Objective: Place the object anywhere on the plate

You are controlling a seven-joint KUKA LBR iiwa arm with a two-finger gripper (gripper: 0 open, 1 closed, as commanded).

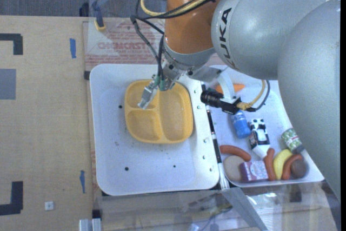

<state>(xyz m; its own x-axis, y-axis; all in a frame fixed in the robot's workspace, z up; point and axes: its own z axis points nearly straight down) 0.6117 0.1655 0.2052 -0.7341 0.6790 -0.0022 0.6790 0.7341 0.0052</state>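
A yellow plate [174,116] with three compartments lies in the left white bin [108,132], towards its upper half. My gripper [147,98] hangs over the plate's upper-left compartment, reaching down from the orange wrist band above it. A small greenish piece [158,83] sits just above the gripper's tip; I cannot tell whether it belongs to the gripper or is a separate object. No loose object lies on the parts of the plate that show.
The right bin [213,132] holds several toy foods: a blue bottle [241,125], a black-and-white item [260,136], a red sausage [235,151], a yellow banana [281,162] and a green can [292,140]. The big grey arm covers its upper part.
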